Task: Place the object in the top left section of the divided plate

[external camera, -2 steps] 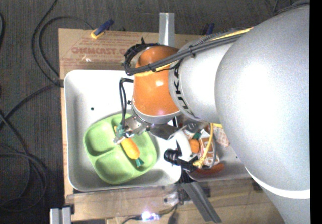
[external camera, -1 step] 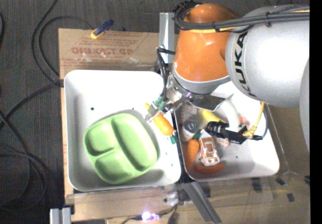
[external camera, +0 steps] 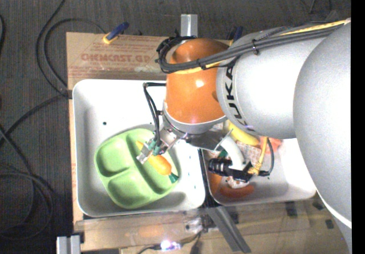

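Camera view: I see the gripper (external camera: 155, 153) low over the green divided plate (external camera: 117, 176) in the left bin (external camera: 85, 133). An orange object (external camera: 160, 164) sits at its fingertips, over the plate's right side; grip unclear, I cannot tell. Orange item (external camera: 234, 189) in right bin (external camera: 296, 181).

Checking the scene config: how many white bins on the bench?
2. Left bin holds the green plate; right bin sits mostly under the arm.
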Tool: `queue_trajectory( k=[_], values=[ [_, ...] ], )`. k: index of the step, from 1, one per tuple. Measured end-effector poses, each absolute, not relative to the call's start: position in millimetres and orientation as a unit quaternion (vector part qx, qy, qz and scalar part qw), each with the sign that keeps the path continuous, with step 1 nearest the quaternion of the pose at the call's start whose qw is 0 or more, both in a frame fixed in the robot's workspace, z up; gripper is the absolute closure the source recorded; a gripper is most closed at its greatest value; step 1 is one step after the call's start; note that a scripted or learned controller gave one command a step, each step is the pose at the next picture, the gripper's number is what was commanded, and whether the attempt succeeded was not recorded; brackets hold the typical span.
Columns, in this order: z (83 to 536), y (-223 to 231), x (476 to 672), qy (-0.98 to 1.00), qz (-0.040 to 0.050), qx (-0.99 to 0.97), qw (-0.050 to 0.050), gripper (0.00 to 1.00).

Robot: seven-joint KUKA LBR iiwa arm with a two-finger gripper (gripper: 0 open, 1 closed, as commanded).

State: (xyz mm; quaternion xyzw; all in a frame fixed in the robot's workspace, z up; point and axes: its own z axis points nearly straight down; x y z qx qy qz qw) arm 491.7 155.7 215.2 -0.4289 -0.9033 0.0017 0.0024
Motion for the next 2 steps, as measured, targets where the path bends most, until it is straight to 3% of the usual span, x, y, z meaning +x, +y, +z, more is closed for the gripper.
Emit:
queue_trajectory(
  k=[1,2],
  values=[
    [273,153,558.8,-0.865,0.0029,-0.501,0.001,1.00],
    [191,187,481.0,-0.887,0.0033,-0.461,0.004,1.00]
  ],
)
